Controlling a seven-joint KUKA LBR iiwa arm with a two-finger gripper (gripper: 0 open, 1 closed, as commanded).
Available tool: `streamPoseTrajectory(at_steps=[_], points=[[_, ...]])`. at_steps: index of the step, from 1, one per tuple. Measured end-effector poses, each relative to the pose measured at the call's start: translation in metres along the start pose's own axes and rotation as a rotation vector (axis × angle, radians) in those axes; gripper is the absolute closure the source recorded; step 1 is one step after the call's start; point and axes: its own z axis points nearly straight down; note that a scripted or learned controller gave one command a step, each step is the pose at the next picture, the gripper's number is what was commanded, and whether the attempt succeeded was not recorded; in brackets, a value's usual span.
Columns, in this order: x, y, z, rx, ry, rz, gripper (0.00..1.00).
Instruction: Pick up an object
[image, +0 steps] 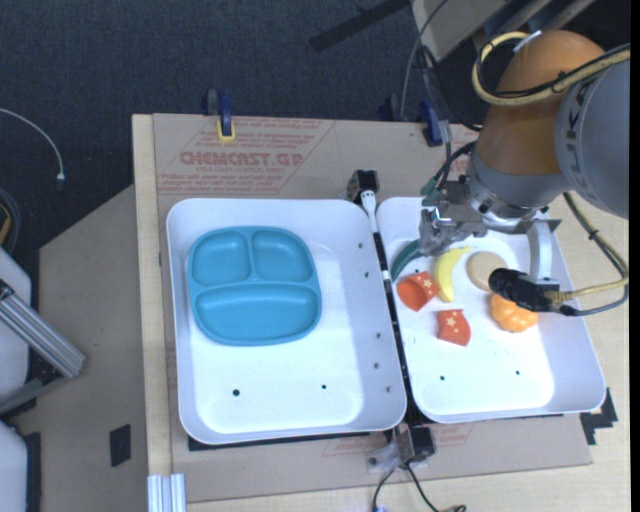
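White bins are shown side by side on the desk (150, 300): a blue divided plate (255, 285) in the left, toy foods (453, 326) in the right bin (500, 390). Beyond, the gripper (438, 232) is lowered over the yellow banana (447, 272); its state cannot be told.

1 fixed camera looks down at a slant on the table (250, 145) from above its near edge (moderately close), framing both white bins (290, 400), with the arm (550, 100) entering from the right.
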Motion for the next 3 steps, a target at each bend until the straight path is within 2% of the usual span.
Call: streamPoseTrajectory(at_steps=[1, 2, 3], points=[[0.06, 0.016, 0.01, 0.001, 0.0, -0.001, 1.0], [0.107, 0.038, 0.01, 0.002, 0.001, 0.0, 1.0], [0.103, 0.037, 0.01, 0.003, -0.001, 0.004, 0.0]])
